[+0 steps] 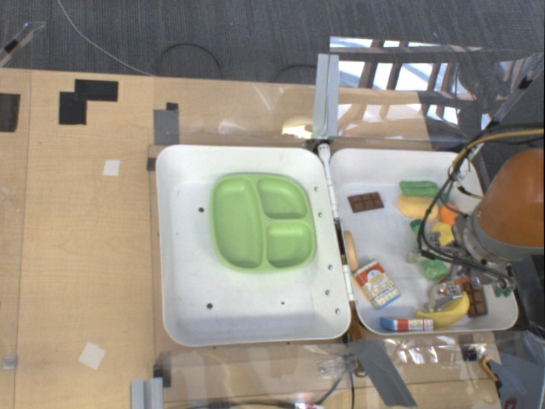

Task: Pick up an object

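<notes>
White plastic bins sit side by side on the wooden bench [77, 254] in the camera view. The left bin [183, 313] holds a green divided plate [261, 221], lying flat near its middle. The right bin [366, 173] carries a scatter of small things: a brown chocolate bar [366, 202] near its upper left, a green piece [417, 188] and a yellow piece [415, 206] just below it toward the upper right, a small red and white carton [375, 283] near the lower left, a banana [449, 313] along the lower right, and a white tube with a red and blue end [406, 324] against the bottom wall. A tan round piece [350, 250] leans on the divider between the bins.

The arm [513, 204], orange band uppermost, hangs over the right side of the right bin with black cables looped beside it. The gripper [449, 292] is low among the objects just above the banana; whether it is spread or pinching anything I cannot tell.
</notes>
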You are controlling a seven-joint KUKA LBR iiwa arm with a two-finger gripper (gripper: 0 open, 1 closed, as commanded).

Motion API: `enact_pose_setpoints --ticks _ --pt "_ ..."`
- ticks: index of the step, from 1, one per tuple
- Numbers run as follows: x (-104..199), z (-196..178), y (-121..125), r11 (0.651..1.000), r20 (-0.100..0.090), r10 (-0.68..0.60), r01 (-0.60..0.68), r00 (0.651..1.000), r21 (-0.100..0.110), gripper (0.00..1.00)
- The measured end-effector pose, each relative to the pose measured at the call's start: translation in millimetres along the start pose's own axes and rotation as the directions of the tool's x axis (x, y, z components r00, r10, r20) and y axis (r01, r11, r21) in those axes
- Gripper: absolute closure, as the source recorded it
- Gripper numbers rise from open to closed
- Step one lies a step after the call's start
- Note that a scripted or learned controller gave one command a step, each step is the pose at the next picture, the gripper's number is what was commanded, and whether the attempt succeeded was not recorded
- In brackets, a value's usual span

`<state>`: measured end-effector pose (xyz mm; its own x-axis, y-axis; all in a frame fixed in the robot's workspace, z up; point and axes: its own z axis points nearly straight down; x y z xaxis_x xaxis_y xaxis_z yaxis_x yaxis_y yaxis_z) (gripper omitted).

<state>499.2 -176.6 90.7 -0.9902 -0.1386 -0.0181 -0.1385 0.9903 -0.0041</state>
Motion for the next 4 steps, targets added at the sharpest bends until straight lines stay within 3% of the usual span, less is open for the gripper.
enact_pose_setpoints --ticks 1,2,3,4 --pt "-14 0 24 0.983 0.001 -0.181 0.181 0.983 0.005 0.0" --pt "-6 0 -11 0.98 0.0 -0.198 0.198 0.98 0.002 0.0" --pt "-12 -14 -11 0.98 0.016 -0.199 0.199 0.98 0.01 1.0" --pt "-12 -14 -11 0.98 0.015 -0.199 0.199 0.98 0.009 0.0"
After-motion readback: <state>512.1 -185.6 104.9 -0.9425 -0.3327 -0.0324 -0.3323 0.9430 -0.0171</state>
